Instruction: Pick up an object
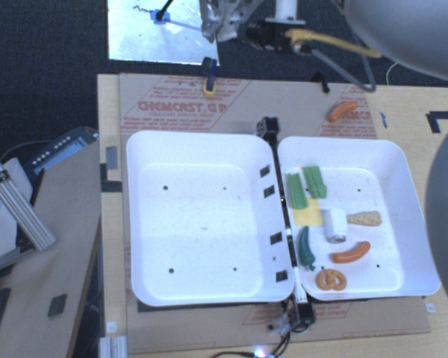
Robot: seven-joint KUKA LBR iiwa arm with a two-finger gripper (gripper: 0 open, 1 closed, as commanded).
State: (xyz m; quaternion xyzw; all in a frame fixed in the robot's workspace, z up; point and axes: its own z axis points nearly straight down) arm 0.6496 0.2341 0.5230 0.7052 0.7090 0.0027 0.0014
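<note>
2 bins, sausage well below tool

Two bins. Two sausages, two green sticks, one pretzel, one yellow square, one pepper, one white cylinder.

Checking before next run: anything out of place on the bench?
Yes. One sausage lies on the bench behind the right bin, outside it, while the other toy foods, including a second sausage, sit inside.
</note>
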